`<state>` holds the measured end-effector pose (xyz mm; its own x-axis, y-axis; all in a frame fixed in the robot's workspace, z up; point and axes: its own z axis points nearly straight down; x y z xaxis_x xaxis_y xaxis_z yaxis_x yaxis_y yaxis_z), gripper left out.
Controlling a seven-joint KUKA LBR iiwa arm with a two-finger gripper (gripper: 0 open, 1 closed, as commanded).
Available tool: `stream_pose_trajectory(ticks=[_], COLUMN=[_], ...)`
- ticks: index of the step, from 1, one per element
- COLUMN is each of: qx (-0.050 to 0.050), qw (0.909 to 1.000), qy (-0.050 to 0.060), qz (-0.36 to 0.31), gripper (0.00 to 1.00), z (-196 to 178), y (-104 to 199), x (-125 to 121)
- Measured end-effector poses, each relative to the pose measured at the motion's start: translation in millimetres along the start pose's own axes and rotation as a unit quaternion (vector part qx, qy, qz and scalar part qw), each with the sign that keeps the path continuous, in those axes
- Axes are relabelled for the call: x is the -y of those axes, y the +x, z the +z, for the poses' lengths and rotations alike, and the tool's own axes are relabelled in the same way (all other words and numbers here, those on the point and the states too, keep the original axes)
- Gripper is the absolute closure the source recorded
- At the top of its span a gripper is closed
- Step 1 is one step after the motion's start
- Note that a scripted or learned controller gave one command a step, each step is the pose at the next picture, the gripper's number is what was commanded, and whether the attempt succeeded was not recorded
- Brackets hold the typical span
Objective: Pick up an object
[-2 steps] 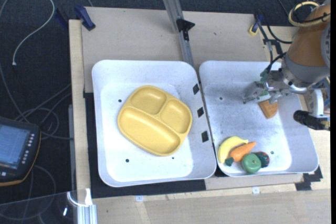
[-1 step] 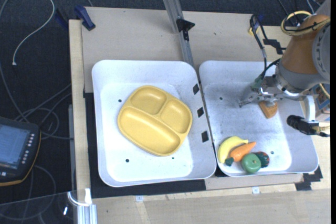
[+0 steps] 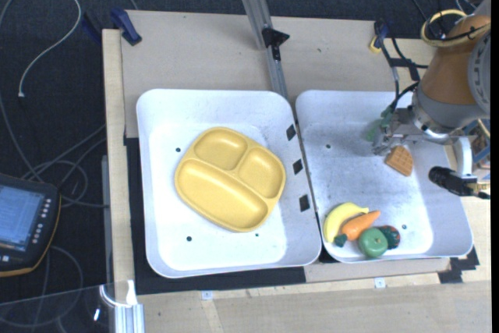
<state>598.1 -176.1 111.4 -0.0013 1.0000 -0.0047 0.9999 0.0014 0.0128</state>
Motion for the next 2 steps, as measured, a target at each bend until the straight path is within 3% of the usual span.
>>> stream_pose_trajectory(ticks=[2], qx=[-0.001], qw=[1.0], qy=[0.002], qz=[0.0], gripper=[1.0], z=[-107], y=[-1], x=[0])
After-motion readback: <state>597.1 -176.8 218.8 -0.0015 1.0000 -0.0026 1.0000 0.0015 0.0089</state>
